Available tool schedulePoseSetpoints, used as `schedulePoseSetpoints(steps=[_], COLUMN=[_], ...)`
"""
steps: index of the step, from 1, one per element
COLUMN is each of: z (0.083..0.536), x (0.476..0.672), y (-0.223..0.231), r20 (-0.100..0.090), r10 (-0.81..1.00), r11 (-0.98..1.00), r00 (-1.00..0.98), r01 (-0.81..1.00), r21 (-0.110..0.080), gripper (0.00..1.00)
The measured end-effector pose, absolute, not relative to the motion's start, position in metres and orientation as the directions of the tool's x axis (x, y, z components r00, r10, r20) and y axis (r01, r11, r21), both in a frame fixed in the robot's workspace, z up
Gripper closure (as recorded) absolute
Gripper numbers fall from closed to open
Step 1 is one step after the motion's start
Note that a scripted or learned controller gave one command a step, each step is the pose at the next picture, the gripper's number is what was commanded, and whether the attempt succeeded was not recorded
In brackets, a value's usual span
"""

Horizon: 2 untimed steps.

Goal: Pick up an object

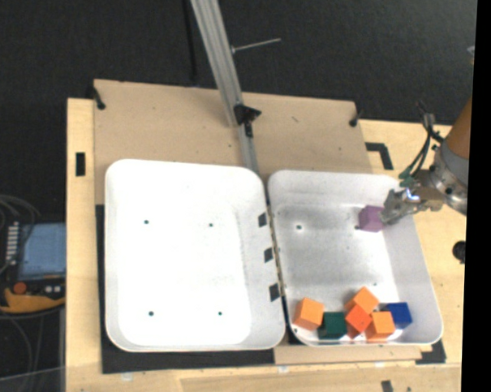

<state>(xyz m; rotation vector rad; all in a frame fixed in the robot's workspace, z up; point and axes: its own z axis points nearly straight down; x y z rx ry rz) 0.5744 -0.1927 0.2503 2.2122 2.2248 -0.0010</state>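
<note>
While the pincer (394, 204) is hovering at the right bin's (413, 255) two o'clock, touching a purple block (372, 219), I can't tell its grip; lifting's not looking done yet.

Matt white plastic bins (189, 176) on a pale wooden bench (314, 121)

The gripper (394, 207) partly hides the purple block (371, 218); the arm (454, 164) is cut off at right.
</note>
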Motion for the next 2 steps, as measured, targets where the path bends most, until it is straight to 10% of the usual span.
schedulePoseSetpoints(steps=[2], z=[0.229], x=[0.58], y=[-0.088], r20=[0.0], r10=[1.0], r11=[0.006], r00=[-0.006], r01=[1.0], r21=[0.0], gripper=[1.0])
